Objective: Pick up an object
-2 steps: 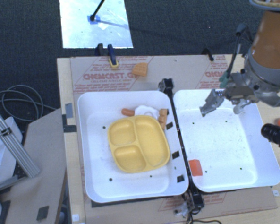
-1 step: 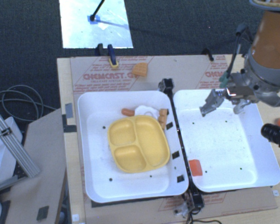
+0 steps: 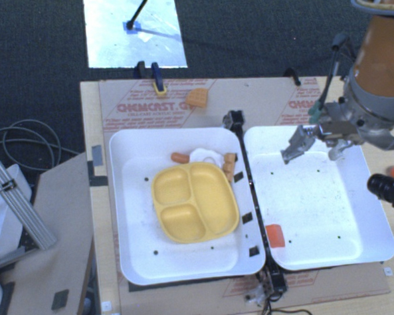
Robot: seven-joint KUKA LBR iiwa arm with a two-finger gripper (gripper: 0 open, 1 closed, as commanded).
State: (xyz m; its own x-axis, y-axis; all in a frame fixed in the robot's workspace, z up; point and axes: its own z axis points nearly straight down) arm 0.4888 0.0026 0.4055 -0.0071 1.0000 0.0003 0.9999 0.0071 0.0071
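Claw (image 3: 314, 146) open, prob. empty, over rt bin (image 3: 382, 242).

I see a bench (image 3: 273, 92) covered with a brown board that has red printed letters. Two shallow white bins sit directly on it, side by side and touching along the middle. The left bin (image 3: 129, 191) and the right bin (image 3: 362, 243) are joined by a row of black clips (image 3: 246, 184) between them. On the bare board behind the left bin lies a small orange block (image 3: 197, 97). Near it, at the far edge of the board, I see a clamp (image 3: 157, 79) with a yellow part. A second dark clamp (image 3: 292, 76) holds the far edge behind the right bin. At the near edge, cables (image 3: 269, 295) leave from the place where the bins meet.
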